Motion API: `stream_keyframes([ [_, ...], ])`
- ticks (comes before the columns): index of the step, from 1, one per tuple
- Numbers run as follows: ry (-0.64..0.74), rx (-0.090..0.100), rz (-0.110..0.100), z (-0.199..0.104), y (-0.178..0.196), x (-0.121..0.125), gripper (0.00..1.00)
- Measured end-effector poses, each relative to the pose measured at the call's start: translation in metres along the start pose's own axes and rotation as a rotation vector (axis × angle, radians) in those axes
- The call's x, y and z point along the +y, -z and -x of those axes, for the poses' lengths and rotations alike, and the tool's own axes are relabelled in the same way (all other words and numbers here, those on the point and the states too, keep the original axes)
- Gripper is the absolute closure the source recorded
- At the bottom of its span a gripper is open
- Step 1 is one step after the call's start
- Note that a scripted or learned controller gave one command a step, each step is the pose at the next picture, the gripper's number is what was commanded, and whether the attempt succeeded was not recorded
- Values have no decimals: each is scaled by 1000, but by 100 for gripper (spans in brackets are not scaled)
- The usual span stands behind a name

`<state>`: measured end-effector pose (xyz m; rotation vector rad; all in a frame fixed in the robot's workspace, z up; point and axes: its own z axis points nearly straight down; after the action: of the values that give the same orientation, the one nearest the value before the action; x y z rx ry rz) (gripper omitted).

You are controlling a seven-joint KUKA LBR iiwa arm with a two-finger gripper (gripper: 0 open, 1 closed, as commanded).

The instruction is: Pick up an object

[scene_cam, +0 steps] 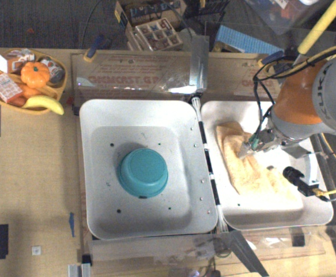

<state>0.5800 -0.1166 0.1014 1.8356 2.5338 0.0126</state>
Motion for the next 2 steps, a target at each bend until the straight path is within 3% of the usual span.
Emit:
stream_keyframes([
  [1,0,0,0,0,0,0,0],
  [2,-1,-3,3,2,11,0,100],
])
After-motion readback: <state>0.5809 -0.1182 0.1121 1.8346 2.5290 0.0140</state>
